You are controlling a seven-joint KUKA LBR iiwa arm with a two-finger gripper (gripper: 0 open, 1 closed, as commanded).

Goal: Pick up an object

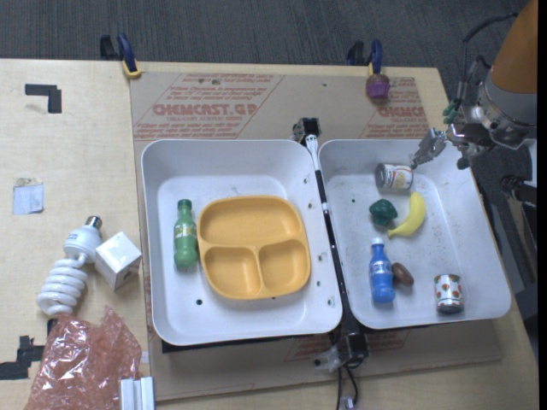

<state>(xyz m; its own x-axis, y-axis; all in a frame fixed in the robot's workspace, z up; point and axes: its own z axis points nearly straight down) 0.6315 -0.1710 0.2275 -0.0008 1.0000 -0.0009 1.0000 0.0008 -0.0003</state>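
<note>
My gripper (426, 149) hangs over the back of the right bin (479, 229), just up and to the right of a small tin can (395, 176) that lies on its side. In front of the can are a dark green lump (383, 211) and a yellow banana (410, 216). Nearer the front stand a blue bottle (381, 272), a small brown object (402, 273) and a red-patterned can (448, 293). The left bin (162, 314) holds a green bottle (185, 233) and a yellow divided tray (254, 246). Nothing is seen held.
A spiral light bulb (70, 272), a white cube (118, 259) and a crumpled red bag (85, 361) lie on the bench left of the bins. A purple object (378, 85) sits behind the right bin. The raised divider (323, 203) separates the bins.
</note>
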